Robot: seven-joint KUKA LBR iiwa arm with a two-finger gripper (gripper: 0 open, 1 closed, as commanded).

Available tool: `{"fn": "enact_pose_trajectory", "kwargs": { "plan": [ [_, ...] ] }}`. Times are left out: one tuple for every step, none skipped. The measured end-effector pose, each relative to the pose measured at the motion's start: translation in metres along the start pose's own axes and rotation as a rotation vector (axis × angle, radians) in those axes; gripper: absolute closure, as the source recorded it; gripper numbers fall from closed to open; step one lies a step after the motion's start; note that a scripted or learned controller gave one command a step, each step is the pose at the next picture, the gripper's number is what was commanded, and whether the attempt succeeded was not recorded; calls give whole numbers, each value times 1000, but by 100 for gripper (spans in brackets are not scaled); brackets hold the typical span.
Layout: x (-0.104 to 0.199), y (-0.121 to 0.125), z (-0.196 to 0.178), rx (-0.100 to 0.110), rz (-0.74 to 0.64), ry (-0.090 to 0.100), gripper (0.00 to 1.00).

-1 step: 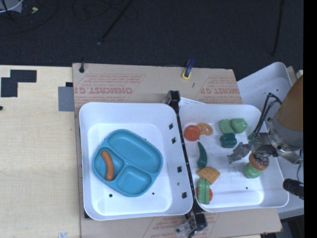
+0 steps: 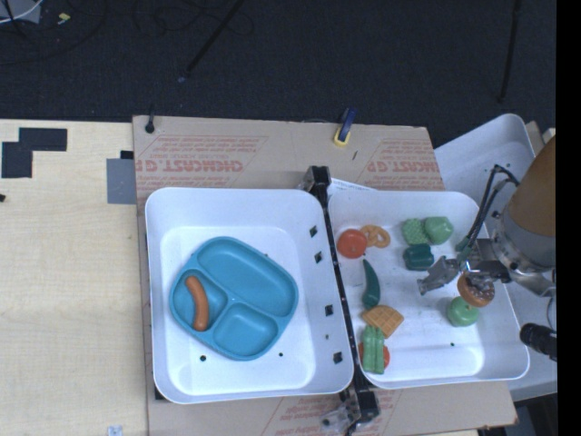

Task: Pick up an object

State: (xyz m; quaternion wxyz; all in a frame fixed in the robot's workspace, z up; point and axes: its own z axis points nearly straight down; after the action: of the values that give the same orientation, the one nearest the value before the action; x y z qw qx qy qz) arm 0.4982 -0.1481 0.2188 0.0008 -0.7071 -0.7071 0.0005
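The left white bin point(image 2: 236, 293), well left of the jaws point(image 2: 458, 275), holds a glossy blue sectioned plate point(image 2: 234, 298) with an orange sausage point(image 2: 197, 302) in one compartment. The right bin point(image 2: 427, 352) holds the plastic toys: green pieces point(image 2: 427, 231) above-left of the jaws, a dark green pepper point(image 2: 370, 282) left, a waffle point(image 2: 384, 319) lower left, a round green fruit point(image 2: 463, 312) just below. How far the jaws gape cannot be told; an orange-brown disc point(image 2: 476, 290) lies at them.

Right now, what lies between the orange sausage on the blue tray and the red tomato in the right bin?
In the camera view, between the orange sausage and the red tomato lie the blue tray, bare left bin floor, and the bins' black divider.
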Motion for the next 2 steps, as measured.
{"fn": "enact_pose_trajectory", "kwargs": {
  "plan": [
    [-1,3,63,6,-1,2,0],
    [7,5,123,-3,0,2,0]
  ]
}}
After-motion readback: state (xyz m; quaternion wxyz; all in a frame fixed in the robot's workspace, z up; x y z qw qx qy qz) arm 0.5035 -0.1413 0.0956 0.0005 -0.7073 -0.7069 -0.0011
